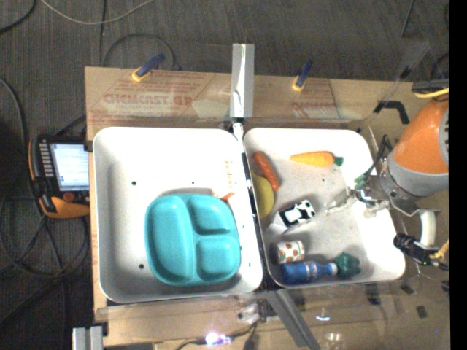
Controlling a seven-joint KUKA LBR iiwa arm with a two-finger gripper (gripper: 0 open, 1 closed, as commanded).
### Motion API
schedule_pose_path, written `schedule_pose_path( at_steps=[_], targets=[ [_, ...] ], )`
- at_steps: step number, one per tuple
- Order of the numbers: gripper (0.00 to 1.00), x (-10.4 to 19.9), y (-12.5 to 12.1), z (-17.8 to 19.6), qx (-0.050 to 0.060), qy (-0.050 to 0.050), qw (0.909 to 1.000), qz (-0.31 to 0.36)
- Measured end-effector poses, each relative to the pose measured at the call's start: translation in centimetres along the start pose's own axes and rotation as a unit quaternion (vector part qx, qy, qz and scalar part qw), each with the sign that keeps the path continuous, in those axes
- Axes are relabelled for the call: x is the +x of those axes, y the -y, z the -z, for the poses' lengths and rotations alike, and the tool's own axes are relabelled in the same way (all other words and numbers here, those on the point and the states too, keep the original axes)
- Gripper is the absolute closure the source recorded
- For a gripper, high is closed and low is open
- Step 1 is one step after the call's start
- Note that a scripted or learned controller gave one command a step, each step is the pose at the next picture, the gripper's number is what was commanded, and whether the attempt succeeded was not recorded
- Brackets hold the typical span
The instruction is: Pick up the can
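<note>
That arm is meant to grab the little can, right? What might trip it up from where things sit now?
The can lies hard against the blue bottle, so the fingers may snag or lift the bottle instead. It also sits near the right bin's front wall, leaving little room. The gripper must pass the black-and-white toy and could knock it.

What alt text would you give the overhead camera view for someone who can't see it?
A robot arm's end effector hangs over the right edge of the right bin, apart from a small can near the bin's front. That bin also holds a blue bottle, a toy cow, a carrot and a banana. The left bin holds a teal divided plate.
</note>
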State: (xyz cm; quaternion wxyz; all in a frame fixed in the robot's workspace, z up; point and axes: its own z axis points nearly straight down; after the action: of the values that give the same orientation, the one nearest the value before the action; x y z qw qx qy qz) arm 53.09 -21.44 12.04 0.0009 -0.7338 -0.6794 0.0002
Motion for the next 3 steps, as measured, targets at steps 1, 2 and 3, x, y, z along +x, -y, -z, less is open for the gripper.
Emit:
schedule_pose_path(
  at_steps=[1,2,3],
  targets=[
    [0.0,2.5,-2.1,-2.8,-0.002,0.001,0.9998,-0.021],
    [0.0,2.5,-2.1,-2.8,-0.002,0.001,0.9998,-0.021],
    [0.0,10.4,3.0,-3.0,-0.007,0.002,0.9989,-0.047]
  ],
)
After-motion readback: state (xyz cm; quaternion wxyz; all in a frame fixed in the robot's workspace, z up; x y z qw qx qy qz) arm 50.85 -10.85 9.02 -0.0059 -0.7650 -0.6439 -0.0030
